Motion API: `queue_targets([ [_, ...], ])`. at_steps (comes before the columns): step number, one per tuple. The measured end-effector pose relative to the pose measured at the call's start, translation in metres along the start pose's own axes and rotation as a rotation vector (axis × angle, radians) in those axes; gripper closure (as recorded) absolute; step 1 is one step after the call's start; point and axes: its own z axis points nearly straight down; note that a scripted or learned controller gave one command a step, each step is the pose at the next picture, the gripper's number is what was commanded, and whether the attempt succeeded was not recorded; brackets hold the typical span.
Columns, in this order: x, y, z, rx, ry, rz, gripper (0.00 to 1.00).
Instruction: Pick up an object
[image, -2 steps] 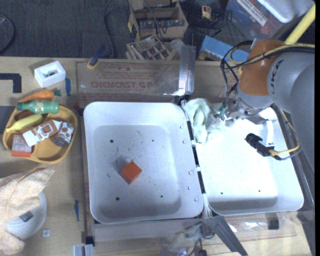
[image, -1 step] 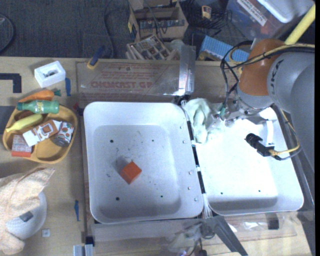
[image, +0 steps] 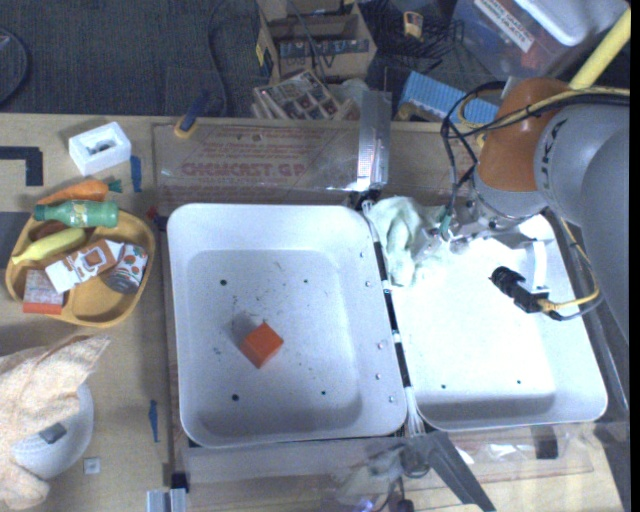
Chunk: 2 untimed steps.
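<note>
two shallow white bins are sitting side by side on a cluttered wooden bench. reaching into the right bin (image: 520, 400), the two-finger claw (image: 437, 237) is hovering at a crumpled pale green cloth (image: 400, 235); its grip cannot be told. well to its lower left, a small orange cube (image: 263, 344) is lying in the left bin (image: 200, 250).

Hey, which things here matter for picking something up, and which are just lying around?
For the job:
- orange block in the left bin
- pale cloth at the right bin's top-left corner
- tool beside the cloth

Lying about:
- yellow bowl of toy food
- small white box
- blue brush
</note>
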Motion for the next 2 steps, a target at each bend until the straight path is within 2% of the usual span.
queue_targets([
  [2,0.0,0.0,0.0,0.0,0.0,0.0,0.0],
])
